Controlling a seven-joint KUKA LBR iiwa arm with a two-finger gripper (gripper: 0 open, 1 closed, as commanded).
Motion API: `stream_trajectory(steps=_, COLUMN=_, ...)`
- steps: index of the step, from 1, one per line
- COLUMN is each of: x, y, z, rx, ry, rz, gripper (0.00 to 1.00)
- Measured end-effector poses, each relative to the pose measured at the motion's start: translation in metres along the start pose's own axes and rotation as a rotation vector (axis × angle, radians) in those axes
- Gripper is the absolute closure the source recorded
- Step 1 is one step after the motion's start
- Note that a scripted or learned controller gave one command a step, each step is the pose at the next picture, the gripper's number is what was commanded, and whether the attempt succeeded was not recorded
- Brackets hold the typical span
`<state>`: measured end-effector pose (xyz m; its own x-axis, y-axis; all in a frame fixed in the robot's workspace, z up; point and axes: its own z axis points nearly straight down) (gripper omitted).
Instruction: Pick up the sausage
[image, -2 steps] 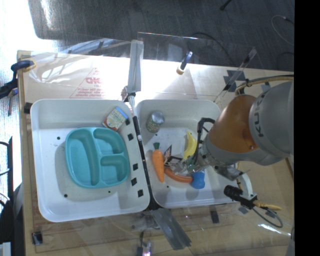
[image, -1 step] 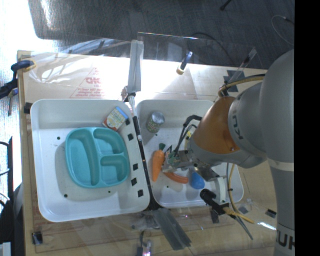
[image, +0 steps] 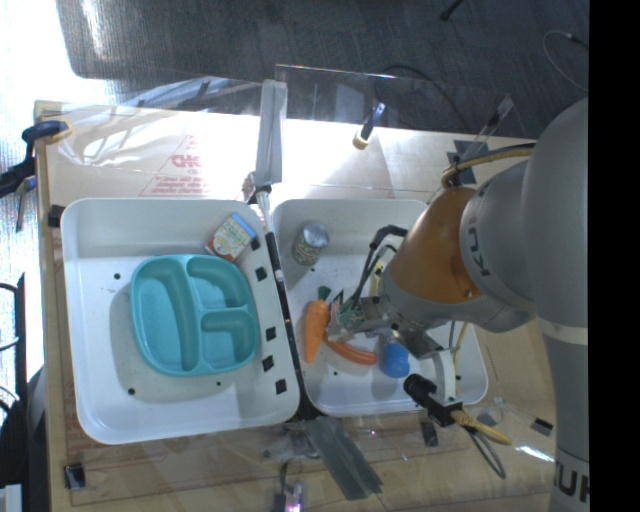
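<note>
Sausage (image: 351, 352) lies in right bin (image: 440, 398) — beside carrot (image: 315, 329), near blue ball (image: 394, 360). Gripper (image: 352, 316) hovers just above it — finger state unclear, can't tell. Teal tray (image: 193, 313) sits in left bin (image: 95, 330).

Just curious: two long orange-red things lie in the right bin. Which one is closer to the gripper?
The reddish curved sausage, lying crosswise just under the gripper. The upright orange carrot sits farther left, beside the bin wall.

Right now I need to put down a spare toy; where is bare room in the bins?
Left bin: bare floor around the teal tray, widest along its near and left walls. Right bin: crowded near the carrot, sausage, blue ball and gripper; some floor beside the can.
</note>
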<state>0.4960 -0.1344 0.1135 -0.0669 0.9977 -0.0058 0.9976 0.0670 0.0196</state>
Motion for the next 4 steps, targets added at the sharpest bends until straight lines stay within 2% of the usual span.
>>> stream_trajectory(steps=1, x=0.061, y=-0.013, z=-0.096, rx=0.021, ry=0.006, rz=0.135, gripper=1.0)
stream_trajectory(steps=2, x=0.061, y=-0.013, z=-0.096, rx=0.022, ry=0.006, rz=0.136, gripper=0.0)
stream_trajectory(steps=3, x=0.024, y=-0.01, z=0.008, rx=0.009, ry=-0.004, rz=0.206, gripper=0.0)
stream_trajectory(steps=4, x=0.025, y=-0.009, z=-0.001, rx=0.012, ry=-0.001, rz=0.202, gripper=1.0)
